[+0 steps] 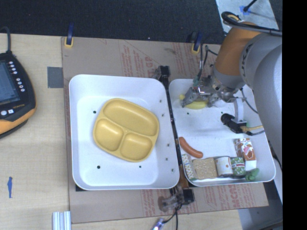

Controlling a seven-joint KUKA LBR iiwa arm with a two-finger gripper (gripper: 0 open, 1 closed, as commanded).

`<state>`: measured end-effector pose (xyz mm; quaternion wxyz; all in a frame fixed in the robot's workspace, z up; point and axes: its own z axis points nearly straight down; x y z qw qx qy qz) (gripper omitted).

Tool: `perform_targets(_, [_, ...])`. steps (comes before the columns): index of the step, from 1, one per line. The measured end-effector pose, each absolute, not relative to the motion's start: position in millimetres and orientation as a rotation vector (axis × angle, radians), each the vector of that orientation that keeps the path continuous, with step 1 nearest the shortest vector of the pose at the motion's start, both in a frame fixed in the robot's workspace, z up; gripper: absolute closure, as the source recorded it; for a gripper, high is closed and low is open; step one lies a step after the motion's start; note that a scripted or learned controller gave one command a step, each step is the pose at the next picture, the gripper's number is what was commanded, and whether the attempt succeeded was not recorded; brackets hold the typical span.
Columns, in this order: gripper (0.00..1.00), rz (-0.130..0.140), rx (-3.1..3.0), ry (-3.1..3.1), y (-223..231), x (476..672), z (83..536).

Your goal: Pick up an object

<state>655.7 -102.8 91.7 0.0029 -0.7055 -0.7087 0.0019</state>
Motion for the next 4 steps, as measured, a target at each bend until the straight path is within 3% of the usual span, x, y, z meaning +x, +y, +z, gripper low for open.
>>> perform_targets(4, [0.00,0.004,-2.216,-2.222,-101.0,656.0,91.8])
